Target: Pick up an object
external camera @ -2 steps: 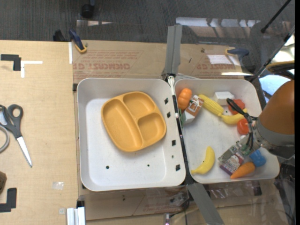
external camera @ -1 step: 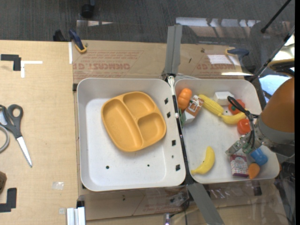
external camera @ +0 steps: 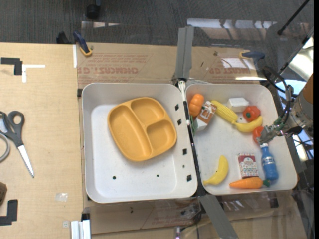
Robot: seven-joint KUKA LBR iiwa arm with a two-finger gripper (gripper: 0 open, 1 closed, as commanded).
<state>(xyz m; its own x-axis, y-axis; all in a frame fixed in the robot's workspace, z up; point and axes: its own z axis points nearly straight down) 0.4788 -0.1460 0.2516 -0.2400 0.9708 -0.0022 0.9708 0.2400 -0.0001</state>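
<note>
The right bin [external camera: 281,111] holds several toy items. Among them are an orange [external camera: 197,102], a corn cob [external camera: 223,111], a banana [external camera: 247,126], a red tomato [external camera: 251,113], a white block [external camera: 238,102], a red carton [external camera: 247,165], a blue bottle [external camera: 269,167], a carrot [external camera: 246,183] and a small banana [external camera: 218,171]. My gripper [external camera: 269,133] hangs low at that bin's right side, just over the bottle's cap end and beside a small red-orange piece [external camera: 257,133]. Nothing shows clearly between its tips.
The left bin [external camera: 94,148] carries a yellow-orange divided plate [external camera: 142,127]. Scissors [external camera: 17,138] lie on the wooden bench at far left. A grey divider bar [external camera: 183,59] runs up between the bins. Cables hang along the right side by the arm.
</note>
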